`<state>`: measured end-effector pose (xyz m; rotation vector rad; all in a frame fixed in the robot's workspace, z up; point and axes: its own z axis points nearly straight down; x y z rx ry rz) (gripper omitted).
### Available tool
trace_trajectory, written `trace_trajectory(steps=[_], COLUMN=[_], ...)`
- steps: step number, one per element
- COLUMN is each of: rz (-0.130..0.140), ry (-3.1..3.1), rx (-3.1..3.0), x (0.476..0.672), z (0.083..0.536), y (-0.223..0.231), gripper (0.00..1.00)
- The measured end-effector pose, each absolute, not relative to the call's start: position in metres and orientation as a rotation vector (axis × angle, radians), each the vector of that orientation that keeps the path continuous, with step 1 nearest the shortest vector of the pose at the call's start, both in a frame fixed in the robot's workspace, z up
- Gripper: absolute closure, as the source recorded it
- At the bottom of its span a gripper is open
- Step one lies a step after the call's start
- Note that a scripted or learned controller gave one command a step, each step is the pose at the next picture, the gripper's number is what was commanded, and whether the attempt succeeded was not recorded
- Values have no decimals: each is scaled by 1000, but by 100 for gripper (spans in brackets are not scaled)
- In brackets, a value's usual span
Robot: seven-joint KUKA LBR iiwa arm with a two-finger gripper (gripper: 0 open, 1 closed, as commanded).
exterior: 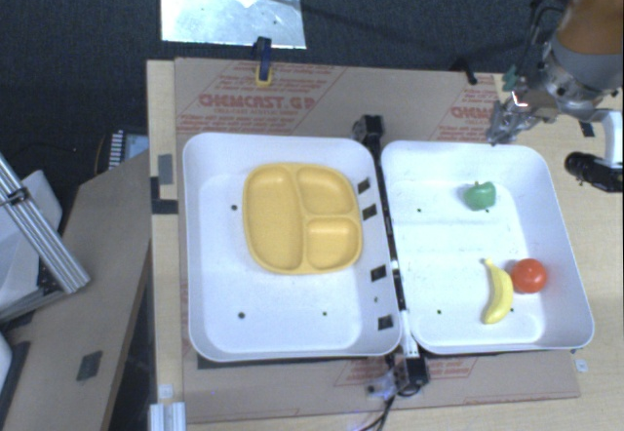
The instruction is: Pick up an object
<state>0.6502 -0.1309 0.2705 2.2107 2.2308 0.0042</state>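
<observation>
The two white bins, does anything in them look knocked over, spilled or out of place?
Nothing stands out. The yellow plate lies flat in the left bin; the green apple, banana and tomato rest in the right bin.

Red words on the brown board (292, 93): "CHEMCAST GP", printed upside down.
Same red words near the right bin: partly hidden.

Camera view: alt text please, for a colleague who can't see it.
The gripper hangs above the right bin's far rim, over a green apple, banana and tomato. The left bin holds a yellow divided plate.
</observation>
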Motion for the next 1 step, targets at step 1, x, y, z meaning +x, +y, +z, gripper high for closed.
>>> trace_trajectory(steps=[1], rz=[4], ry=[2233], rx=[2211], x=[645], z=[253], y=[-77], gripper=[100])
